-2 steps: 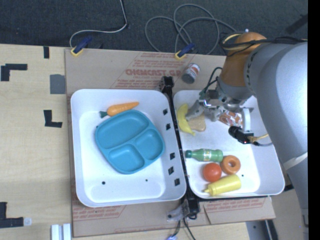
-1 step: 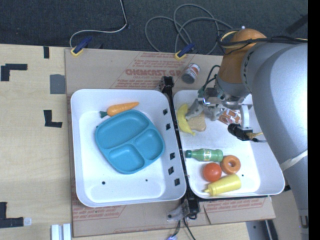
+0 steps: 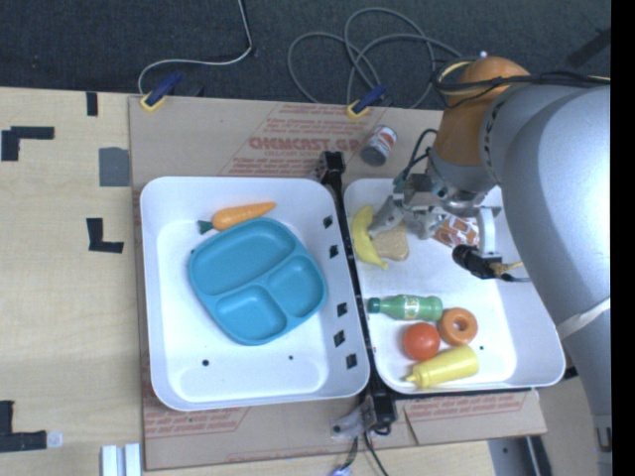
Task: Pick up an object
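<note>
So you've got the gripper [image 3: 402,211] down in the upper left part of the right bin [image 3: 526,350], right over the banana [image 3: 363,236]. The banana is smooth yellow plastic, curved, and its long axis runs roughly up and down in the view, bowing toward the divider between the bins, with its lower tip pointing down and slightly right. A tan, bread-like slice [image 3: 395,246] sits touching its right side. You can't really tell how wide the fingers are spread or whether anything is between them; the metal bits blend together there.

Lower in that bin you'll see a green bottle [image 3: 407,308] lying on its side, long axis left to right, cap to the left. Below it there's a round red tomato [image 3: 421,341], an orange doughnut-shaped ring [image 3: 458,326] just beside it, and a yellow squeeze bottle [image 3: 444,367] lying flat, nozzle pointing left.

The left bin [image 3: 169,365] holds a blue divided plate [image 3: 258,279], matte plastic with three compartments, and an orange carrot [image 3: 241,214] just above it, thin tip pointing right, green end left.

A small grey can [image 3: 378,146] lies on the cardboard above the bins.
</note>
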Motion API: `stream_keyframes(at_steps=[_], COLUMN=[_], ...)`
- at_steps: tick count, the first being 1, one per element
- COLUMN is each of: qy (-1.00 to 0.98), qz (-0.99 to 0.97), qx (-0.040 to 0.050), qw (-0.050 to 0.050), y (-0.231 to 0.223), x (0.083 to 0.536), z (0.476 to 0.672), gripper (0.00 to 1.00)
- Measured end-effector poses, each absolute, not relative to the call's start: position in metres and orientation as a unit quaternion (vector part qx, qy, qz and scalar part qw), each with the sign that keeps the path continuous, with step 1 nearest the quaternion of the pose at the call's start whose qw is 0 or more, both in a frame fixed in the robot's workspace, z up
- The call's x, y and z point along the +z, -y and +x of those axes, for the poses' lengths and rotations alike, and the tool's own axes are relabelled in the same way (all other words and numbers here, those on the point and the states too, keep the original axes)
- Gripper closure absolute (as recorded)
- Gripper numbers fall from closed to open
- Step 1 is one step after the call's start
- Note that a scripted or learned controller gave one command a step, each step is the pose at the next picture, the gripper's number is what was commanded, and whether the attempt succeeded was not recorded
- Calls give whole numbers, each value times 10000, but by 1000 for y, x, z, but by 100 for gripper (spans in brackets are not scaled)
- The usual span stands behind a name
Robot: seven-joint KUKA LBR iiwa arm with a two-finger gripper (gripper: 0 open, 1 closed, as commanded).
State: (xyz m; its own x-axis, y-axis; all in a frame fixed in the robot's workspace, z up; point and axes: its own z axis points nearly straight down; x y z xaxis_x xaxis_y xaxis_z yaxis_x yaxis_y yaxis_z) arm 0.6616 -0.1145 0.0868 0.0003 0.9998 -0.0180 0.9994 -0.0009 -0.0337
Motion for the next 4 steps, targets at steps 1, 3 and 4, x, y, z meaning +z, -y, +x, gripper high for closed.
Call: stream_keyframes(at_steps=[1, 3, 4], qy=[7062, 7042, 7064], qz=[-7078, -7099, -7076], qx=[169, 83, 164], qw=[30, -88, 33], y=[114, 111, 114], x=[87, 89, 87], z=[660, 653, 663], gripper=[0, 0, 0])
